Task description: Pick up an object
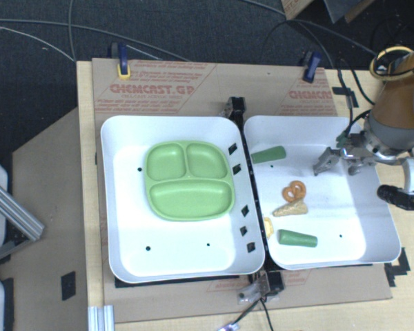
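At left of centre in the frame, we record a shallow white plastic bin (124,205) holding a light green three-compartment plastic plate (189,181), which lies flat near the bin's middle. Right of the dividing rim sits the second shallow white bin (372,243), and the candidate objects lie in its left half: a dark green flat strip (268,154) at upper left, an orange ring-shaped piece (295,190) touching a tan wedge-shaped piece (290,209) just below it, and a green cylindrical piece (297,238) toward the lower edge. All four rest loose on the bin floor.

Further right, at mid-height near the frame's right side, we note the grey two-finger gripper (338,158) over the upper right part of that bin, fingers spread, nothing between them. It stands well apart from every object.

In our judgement the pick is not yet begun. We would advise choosing the green cylinder, since it lies alone: centre over it, turn the fingers across its short axis, descend until they straddle it, then close. The ring and wedge touch one another and invite a fouled grasp.
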You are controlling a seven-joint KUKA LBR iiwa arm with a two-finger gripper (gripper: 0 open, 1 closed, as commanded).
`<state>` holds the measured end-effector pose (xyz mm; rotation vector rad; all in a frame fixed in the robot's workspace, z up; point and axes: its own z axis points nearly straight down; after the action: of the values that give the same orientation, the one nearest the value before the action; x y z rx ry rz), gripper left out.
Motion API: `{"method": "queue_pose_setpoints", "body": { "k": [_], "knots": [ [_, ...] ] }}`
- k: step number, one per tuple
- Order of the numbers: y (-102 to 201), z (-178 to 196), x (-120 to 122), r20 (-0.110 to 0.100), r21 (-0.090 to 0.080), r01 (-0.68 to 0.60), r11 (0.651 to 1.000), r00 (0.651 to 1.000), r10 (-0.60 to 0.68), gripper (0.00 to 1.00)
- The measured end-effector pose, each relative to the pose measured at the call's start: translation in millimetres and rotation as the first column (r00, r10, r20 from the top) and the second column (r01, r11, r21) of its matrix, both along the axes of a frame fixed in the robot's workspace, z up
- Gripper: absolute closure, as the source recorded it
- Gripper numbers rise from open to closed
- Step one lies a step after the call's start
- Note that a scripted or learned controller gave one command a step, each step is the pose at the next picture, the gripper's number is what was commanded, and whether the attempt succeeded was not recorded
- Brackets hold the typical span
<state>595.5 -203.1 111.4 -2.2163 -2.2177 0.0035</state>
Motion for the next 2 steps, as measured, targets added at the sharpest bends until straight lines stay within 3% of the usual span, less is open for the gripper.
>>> {"method": "queue_pose_setpoints", "body": {
  "k": [1, 2],
  "knots": [
    [0.8, -28.0, -0.2, 0.002, -0.001, 0.000, 1.000, 1.000, 0.000, 0.00],
    [0.5, -14.6, 1.4, 0.007, -0.002, 0.000, 1.000, 1.000, 0.000, 1.00]
  ]
}}
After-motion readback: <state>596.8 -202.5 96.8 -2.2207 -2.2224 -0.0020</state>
